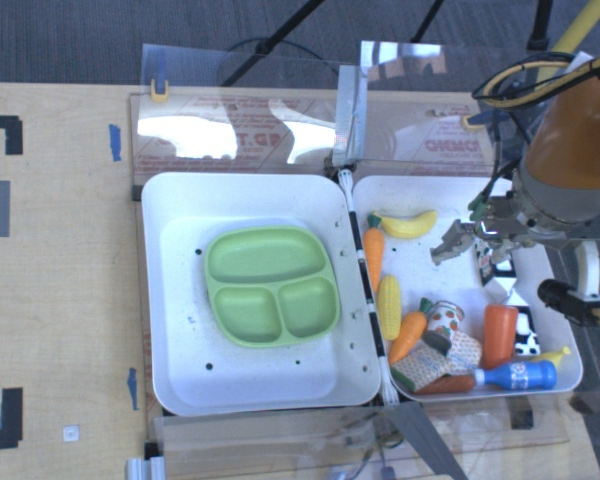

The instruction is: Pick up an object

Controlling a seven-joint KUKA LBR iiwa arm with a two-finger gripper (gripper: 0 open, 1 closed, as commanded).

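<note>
Jaws spread, nothing between them, gripper [458, 243] above right bin [560, 298], wooden bench [60, 298], dark carpet [80, 18]

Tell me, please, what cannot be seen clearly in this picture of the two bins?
- Gripper, camera view: small and blurred, finger state unclear.
- Items under the arm at the right bin's far side: hidden by the wrist.
- Patterned item beside the blue bottle: crowded pile, identity unclear.
</note>
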